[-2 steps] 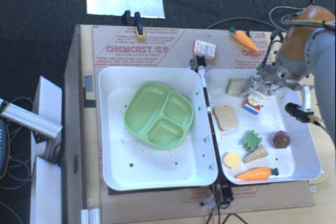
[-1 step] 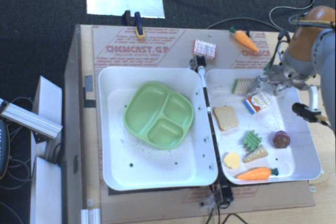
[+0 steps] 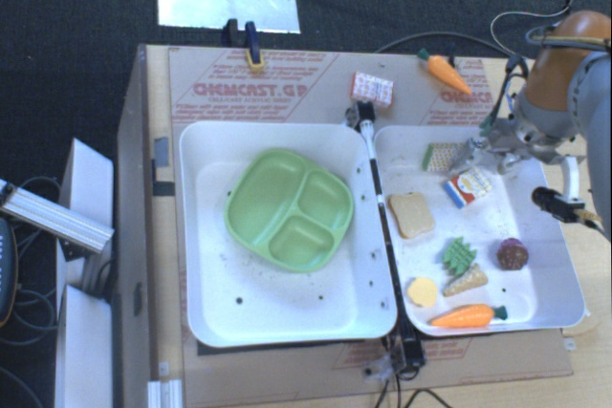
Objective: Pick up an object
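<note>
Hovering claw (image 3: pixel 486 151) nr carton (image 3: pixel 469 186)

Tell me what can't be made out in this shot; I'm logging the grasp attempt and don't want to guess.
- Gripper, camera view: too small and blurred against the right bin to judge its state or whether it touches the small carton.
- Green-and-white block: its right end is hidden by the gripper.
- Arm: cut off by the right edge.
- Carton print: too small to read.
- Dark round item: too blurred to identify.

Bright, even overhead light; soft shadows, slightly grainy focus.
</note>
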You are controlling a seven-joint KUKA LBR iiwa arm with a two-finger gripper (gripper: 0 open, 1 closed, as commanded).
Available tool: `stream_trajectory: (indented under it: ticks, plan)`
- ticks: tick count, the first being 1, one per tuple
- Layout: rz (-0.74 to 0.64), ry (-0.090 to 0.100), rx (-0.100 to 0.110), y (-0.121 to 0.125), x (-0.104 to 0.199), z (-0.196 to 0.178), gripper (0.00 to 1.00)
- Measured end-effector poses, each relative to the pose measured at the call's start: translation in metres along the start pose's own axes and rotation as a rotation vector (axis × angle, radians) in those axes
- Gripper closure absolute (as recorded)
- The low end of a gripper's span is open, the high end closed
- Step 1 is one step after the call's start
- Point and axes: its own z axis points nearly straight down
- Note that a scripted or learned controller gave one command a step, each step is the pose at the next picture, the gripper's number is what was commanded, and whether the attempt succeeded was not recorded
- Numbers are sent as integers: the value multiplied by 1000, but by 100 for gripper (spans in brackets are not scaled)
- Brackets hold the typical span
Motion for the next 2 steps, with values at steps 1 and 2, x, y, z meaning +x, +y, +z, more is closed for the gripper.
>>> stream_trajectory:
  ticks: [1,2]
  plan:
    - [0,0,0,0,0,0,0]
    - [0,0,0,0,0,0,0]
